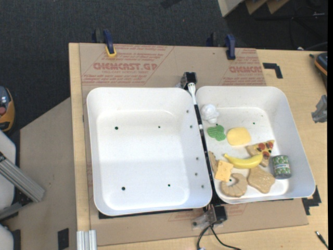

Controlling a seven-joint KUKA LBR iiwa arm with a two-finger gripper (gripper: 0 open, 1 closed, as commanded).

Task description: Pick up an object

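- The curved yellow plastic banana (243, 162) lies low in the right white bin (291, 139), lower right of the frame, among toy foods.
- A grey part of the arm (320, 110) sits at the frame's right edge, well apart from it.
- The claw's state cannot be told.

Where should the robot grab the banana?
Grip the banana across its narrow middle, coming straight down from above. It lies flat and curved in the right bin, resting over the toy breads, so its long sides are probably the easiest to pinch.
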